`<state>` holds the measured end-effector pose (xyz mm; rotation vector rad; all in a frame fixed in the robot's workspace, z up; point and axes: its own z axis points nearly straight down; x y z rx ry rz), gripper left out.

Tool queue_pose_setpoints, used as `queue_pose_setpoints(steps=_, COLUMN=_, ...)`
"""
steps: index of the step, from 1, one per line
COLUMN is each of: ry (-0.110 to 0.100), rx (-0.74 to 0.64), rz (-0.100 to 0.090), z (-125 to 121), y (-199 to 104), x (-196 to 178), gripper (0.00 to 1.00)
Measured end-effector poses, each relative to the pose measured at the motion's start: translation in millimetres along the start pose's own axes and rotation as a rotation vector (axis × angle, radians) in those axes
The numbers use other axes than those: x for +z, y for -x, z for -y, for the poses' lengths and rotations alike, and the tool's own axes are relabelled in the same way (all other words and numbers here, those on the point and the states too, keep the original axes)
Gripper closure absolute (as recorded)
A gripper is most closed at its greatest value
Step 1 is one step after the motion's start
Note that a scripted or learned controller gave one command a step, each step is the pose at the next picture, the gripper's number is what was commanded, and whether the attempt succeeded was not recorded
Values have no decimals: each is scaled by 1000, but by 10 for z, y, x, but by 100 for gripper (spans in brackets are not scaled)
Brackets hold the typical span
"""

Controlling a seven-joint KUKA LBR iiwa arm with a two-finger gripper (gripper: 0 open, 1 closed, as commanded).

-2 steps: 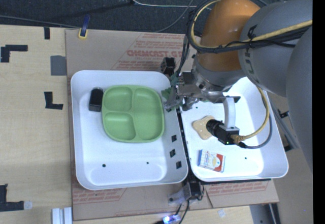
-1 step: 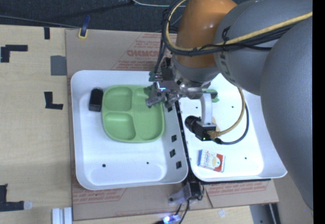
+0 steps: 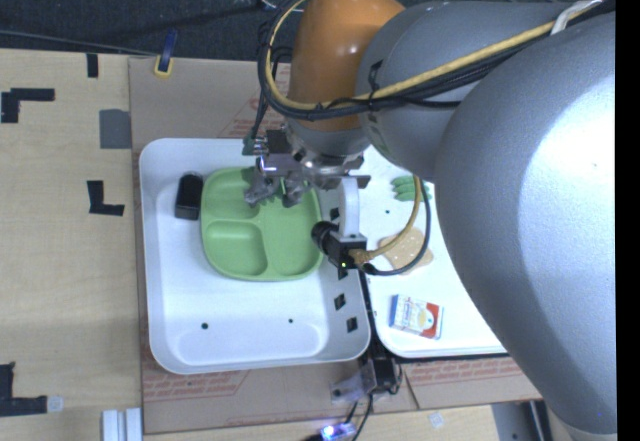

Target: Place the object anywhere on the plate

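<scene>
My tool [image 3: 275, 184] hangs over the far right part of the green plate [image 3: 245, 244], which lies in the left bin [image 3: 180, 329], and I cannot tell from this slanted look whether it carries anything or how it is set; my own wrist hides much of it. A small black object [image 3: 188, 196] sits in the bin touching or just beside the plate's left rim, seemingly off the plate. If that is my piece, the placing is not done. In the right bin [image 3: 470, 341] lie a red-and-white packet [image 3: 415, 315], something green [image 3: 404, 188] and a tan piece [image 3: 408, 251], all well apart from the plate.
</scene>
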<state>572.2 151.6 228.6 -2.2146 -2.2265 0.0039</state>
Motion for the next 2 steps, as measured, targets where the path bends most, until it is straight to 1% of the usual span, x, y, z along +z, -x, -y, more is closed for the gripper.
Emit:
queue_pose_setpoints(steps=1, ry=0, rx=1, rz=0, z=-110, y=-312, x=155, gripper=100)
queue_pose_setpoints(steps=2, ry=0, rx=3, rz=1, z=-107, y=-299, x=145, gripper=0)
